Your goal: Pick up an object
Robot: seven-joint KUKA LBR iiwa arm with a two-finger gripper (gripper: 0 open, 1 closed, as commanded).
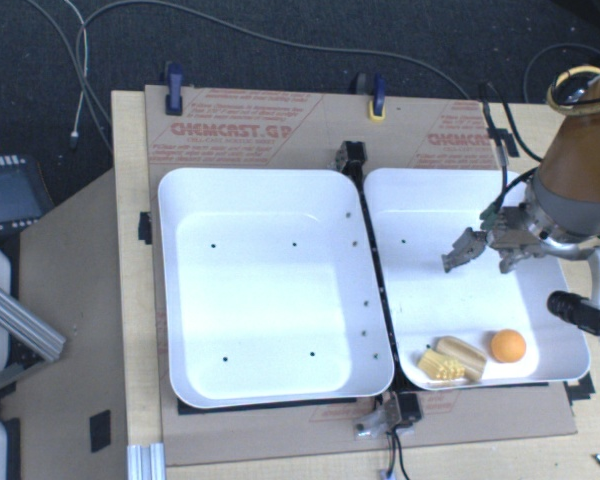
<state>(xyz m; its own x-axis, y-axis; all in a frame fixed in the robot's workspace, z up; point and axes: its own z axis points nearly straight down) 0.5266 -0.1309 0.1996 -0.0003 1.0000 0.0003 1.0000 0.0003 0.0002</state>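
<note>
Here the gripper [485, 251] hangs over the right bin [410, 208], fingers spread and grasping nothing; an orange ball [508, 346], bread roll [463, 350] and corn piece [442, 367] (clustered together) lie near its front edge.

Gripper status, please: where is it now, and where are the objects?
Gripper open, above right bin, holding nothing. Orange ball, bread roll, corn piece at near edge. Nothing blocking.

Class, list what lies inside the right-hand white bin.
An orange ball, a tan roll and a yellow corn piece. The gripper covers part of the right bin floor.
</note>
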